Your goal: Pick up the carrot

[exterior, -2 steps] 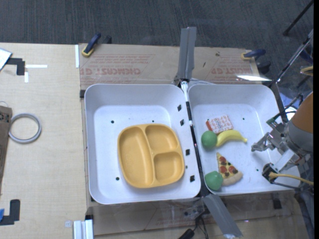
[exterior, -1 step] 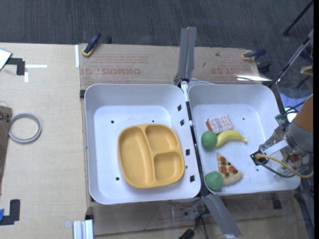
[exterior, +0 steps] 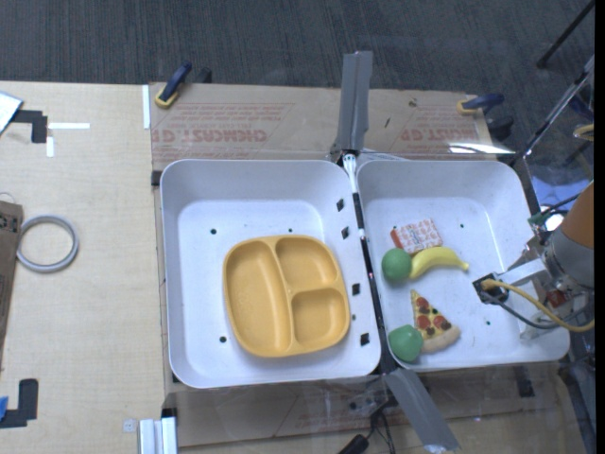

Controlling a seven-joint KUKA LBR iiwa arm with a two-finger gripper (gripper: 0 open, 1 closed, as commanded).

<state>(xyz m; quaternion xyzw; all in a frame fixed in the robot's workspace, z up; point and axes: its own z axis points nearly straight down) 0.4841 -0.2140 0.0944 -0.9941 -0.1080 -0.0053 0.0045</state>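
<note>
My gripper (exterior: 556, 293) hangs over the right edge of the right bin (exterior: 454, 183), at the end of the grey arm that reaches in from the right. Inside this bin lie a yellow banana (exterior: 437, 259), a green ball (exterior: 396, 265) touching the banana's left end, a pizza slice (exterior: 432, 320), a second green ball (exterior: 406, 342) against the slice's lower left, and a red and white packet (exterior: 416, 234). The gripper is to the right of all of them and touches none.
The left bin (exterior: 189, 253) holds a yellow divided plate (exterior: 286, 294). A roll of tape (exterior: 43, 243) lies on the wooden bench at far left. A grey divider bar (exterior: 354, 102) stands between the bins at the back.
</note>
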